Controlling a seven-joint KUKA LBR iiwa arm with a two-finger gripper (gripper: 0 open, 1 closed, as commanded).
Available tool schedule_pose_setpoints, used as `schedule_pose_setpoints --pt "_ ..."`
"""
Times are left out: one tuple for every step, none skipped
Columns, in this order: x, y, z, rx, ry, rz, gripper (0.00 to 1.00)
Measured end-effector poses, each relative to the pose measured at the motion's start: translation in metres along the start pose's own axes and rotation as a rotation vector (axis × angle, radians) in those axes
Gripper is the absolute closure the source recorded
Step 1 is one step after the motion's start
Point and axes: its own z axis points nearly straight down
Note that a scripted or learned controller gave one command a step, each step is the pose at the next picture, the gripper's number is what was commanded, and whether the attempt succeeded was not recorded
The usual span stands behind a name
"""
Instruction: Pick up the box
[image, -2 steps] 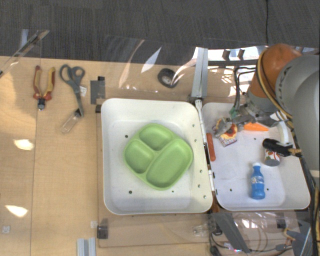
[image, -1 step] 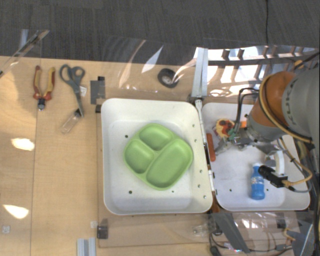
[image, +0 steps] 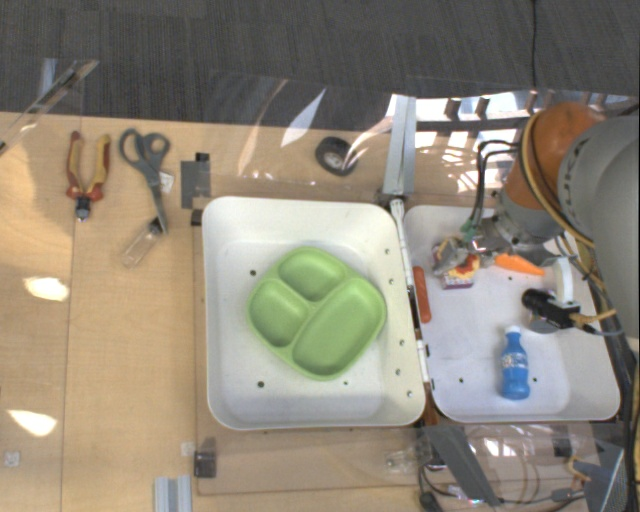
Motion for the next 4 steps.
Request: schedule_pose_setpoints --pt "0.033 -0.055 0.000 -0.008 -0.004 0.090 0.00" --pt "0.003 0.021 0.003 -0.001 -0.001 -0.054 0.00" --pt "0.028 -0.042 0.000 -0.006 -0.006 0.079 0.00" --pt "0.023 0.022 0.003 -0.003 -0.001 -0.089 0.00"
